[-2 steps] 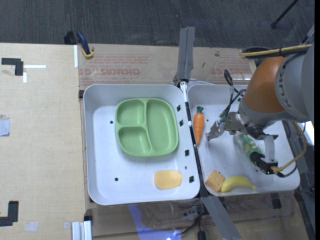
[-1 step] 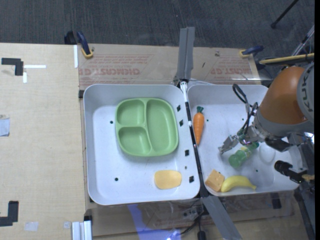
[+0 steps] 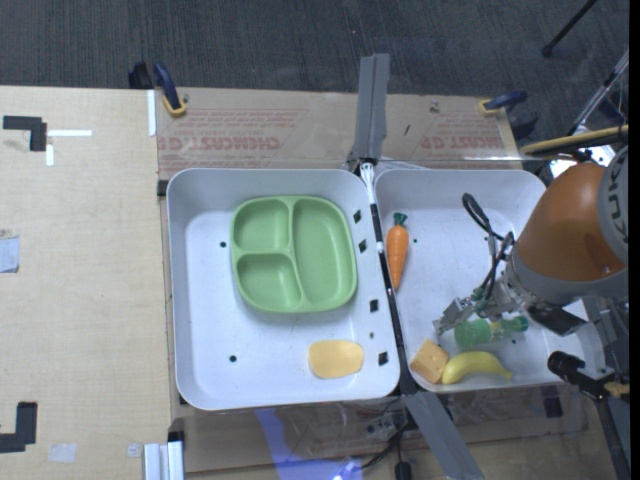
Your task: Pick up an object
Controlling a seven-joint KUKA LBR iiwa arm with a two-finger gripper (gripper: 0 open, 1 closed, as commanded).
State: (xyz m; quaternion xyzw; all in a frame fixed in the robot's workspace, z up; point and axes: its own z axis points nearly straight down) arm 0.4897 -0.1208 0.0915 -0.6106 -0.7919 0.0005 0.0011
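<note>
Gripper (image 3: 470,316) sits low in the right bin (image 3: 440,183), lower right of frame, over a green object (image 3: 490,328); can't tell if anything's gripped. Best approach imo: come straight down and centre on it, since banana (image 3: 476,367) and yellow block (image 3: 430,361) crowd just below. Bins are on cardboard over a pale bench, dark carpet at top.

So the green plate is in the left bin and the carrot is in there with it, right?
Not quite. The camera view shows the green plate in the left bin, but the carrot lies in the right bin, by the wall between the two bins.
</note>
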